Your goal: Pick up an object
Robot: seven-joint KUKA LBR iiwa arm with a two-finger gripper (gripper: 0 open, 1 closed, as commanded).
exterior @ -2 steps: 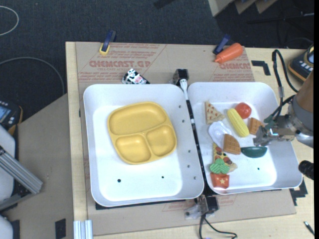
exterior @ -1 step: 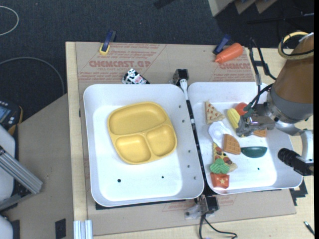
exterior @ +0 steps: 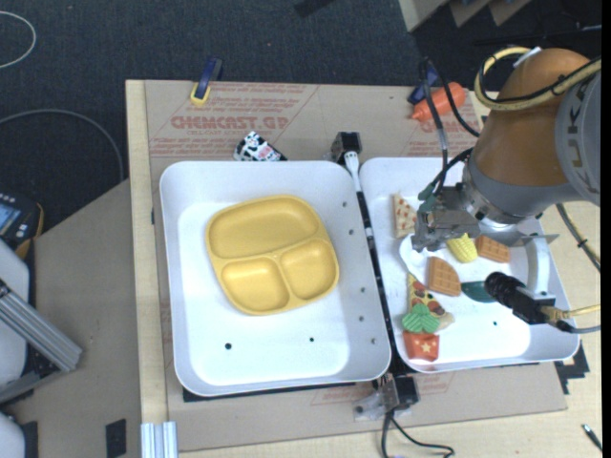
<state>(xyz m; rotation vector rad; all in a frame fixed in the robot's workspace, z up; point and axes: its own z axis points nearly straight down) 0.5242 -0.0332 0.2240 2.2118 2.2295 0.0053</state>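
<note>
My gripper (exterior: 437,235) hangs low over the middle of the right bin (exterior: 477,351), its dark fingers among the toy food. Close around it lie a pizza slice (exterior: 404,215) to the left, a yellow corn piece (exterior: 462,248) to the right and a waffle wedge (exterior: 443,277) just below. A flat orange cracker (exterior: 494,249) sits right of the corn. Nearer the front lie a small mixed food piece (exterior: 425,302), a green leafy piece (exterior: 418,320) and a red strawberry (exterior: 425,347). A dark green piece (exterior: 474,290) peeks out by the waffle.
The left bin (exterior: 191,332) holds a yellow divided plate (exterior: 272,253). Between the bins runs a black divider rail (exterior: 368,246). Behind the bins on the cardboard lie a black-and-white toy (exterior: 256,147), a yellow-and-blue clamp (exterior: 203,82) and an orange clamp (exterior: 434,103).
</note>
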